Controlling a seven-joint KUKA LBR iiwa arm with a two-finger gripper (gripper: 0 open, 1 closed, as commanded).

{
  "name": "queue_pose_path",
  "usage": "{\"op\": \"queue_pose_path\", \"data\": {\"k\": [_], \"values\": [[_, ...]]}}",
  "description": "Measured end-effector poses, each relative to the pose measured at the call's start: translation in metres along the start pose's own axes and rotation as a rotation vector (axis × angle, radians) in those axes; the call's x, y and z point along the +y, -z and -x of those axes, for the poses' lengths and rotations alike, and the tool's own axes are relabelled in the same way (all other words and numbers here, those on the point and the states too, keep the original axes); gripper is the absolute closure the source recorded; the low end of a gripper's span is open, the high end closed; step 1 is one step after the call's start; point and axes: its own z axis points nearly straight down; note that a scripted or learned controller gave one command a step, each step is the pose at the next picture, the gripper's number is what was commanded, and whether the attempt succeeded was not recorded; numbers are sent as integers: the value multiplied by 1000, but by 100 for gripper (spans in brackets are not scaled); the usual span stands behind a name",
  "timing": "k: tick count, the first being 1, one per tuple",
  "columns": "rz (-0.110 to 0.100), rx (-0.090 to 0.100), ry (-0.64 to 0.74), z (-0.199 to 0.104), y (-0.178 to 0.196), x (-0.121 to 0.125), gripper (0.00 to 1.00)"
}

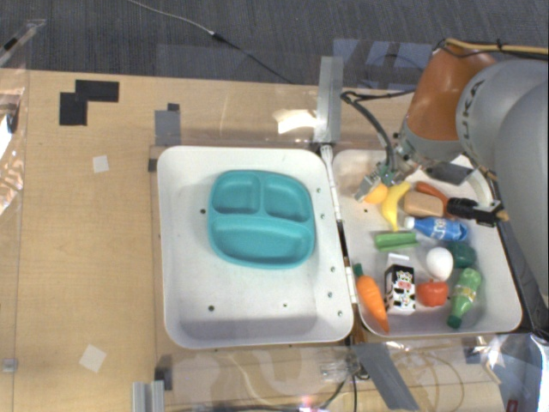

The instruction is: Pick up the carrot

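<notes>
Lying untouched at the right bin's near-left corner: carrot. Gripper hovers by the banana, well apart; jaws' state cannot be told. Step: approach. Next: travel to the carrot, descend.

A bulky, rounded grey metal arm carries a glossy orange band above its wrist; thin black cables trail toward a small metallic pincer.
</notes>
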Motion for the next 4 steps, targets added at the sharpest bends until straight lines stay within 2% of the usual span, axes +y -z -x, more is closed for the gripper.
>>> {"op": "queue_pose_path", "data": {"k": [1, 2, 3, 4], "values": [[-11, 11, -289, -74, 85, 35, 100], [-19, 14, -461, -162, 83, 28, 100], [-26, 12, -640, -204, 28, 59, 100], [-24, 8, -926, -214, 47, 37, 100]]}}
